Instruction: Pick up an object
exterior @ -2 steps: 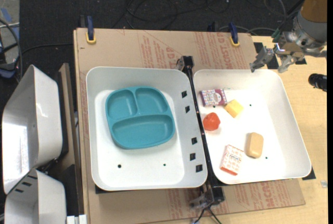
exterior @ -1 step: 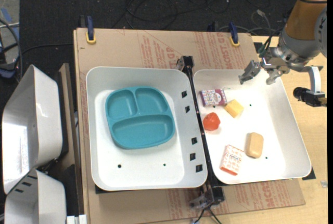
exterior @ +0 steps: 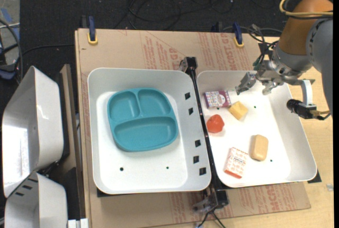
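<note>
We see the gripper point(exterior: 258, 84) hanging spread and empty over the right bin point(exterior: 296, 131), with the yellow block point(exterior: 239, 110) just beside it at seven o'clock; we should centre over it before descending. The purple packet point(exterior: 216, 98) bears print too small to read

Dark floor point(exterior: 47, 5) strewn with black cables point(exterior: 153, 2), brown cardboard-covered bench point(exterior: 159, 47), 2 blue clamps point(exterior: 92, 31) at its far edge
</note>
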Controlling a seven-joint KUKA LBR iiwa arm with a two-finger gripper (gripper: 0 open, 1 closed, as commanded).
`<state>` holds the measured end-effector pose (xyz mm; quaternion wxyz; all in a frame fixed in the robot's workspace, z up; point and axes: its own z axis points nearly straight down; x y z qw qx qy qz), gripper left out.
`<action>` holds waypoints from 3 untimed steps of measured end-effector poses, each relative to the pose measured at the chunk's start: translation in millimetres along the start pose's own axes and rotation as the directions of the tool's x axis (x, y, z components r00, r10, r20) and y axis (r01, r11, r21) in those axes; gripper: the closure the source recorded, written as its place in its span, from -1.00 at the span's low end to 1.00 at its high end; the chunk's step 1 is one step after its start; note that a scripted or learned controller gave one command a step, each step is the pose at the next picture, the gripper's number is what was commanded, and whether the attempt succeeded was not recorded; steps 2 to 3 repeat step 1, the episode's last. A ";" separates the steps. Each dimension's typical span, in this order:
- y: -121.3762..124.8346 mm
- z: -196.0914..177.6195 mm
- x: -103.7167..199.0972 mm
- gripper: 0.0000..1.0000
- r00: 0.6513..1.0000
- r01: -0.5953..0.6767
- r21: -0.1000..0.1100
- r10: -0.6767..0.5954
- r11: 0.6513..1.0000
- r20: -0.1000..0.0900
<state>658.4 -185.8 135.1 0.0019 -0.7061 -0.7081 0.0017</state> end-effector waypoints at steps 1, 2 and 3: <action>-0.2 45.7 0.9 -1.00 1.000 0.002 -0.002 -0.002 1.000 0.000; -0.2 45.7 0.9 -1.00 1.000 0.002 -0.002 -0.002 1.000 0.000; -0.2 45.7 0.9 -1.00 1.000 0.002 -0.002 -0.002 1.000 0.000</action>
